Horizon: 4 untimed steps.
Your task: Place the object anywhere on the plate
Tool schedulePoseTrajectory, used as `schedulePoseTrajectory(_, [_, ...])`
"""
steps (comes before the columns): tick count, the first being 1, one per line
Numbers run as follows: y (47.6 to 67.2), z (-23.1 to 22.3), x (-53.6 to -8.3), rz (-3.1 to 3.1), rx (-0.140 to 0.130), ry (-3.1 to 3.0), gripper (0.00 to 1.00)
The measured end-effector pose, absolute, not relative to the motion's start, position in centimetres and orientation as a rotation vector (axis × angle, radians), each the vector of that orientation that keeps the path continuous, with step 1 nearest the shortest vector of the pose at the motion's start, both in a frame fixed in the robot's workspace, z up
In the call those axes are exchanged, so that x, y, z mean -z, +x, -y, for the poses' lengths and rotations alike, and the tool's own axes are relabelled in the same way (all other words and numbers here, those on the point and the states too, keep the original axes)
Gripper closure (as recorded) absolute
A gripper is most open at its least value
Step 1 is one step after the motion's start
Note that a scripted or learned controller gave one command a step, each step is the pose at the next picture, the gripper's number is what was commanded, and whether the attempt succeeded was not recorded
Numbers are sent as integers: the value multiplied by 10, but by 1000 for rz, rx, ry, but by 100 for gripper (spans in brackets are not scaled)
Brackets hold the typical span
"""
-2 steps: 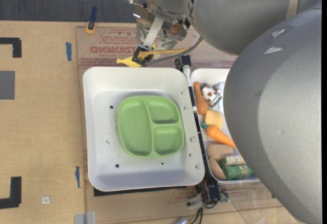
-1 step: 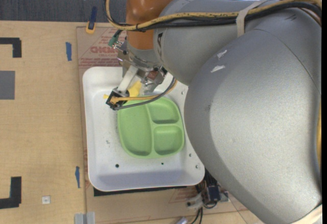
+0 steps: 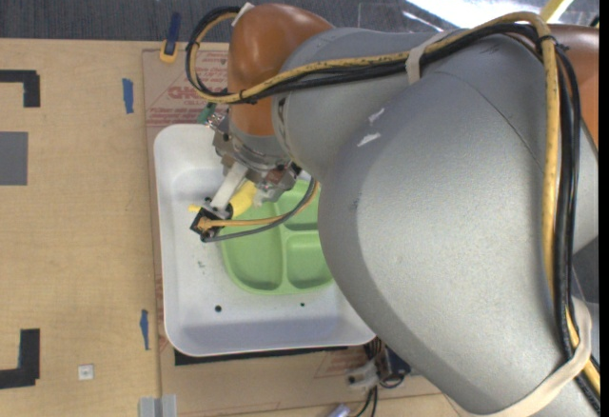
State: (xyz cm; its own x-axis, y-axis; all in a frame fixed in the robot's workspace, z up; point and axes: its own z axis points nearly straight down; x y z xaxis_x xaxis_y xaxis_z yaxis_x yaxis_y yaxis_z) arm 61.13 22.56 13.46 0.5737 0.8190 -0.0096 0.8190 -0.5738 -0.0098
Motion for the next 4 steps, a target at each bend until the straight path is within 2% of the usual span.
schedulePoseTrajectory(1, [578,-226,-202,1643,-7,-2673,100])
schedulePoseTrajectory(2, [597,-225,-321,2045,10,-2390,100])
schedulePoseTrajectory(3, [565,-225,-216,2105,-17,-2325,100])
schedulePoseTrajectory(4, [515,-173,-222,2284,-10,-2151,100])
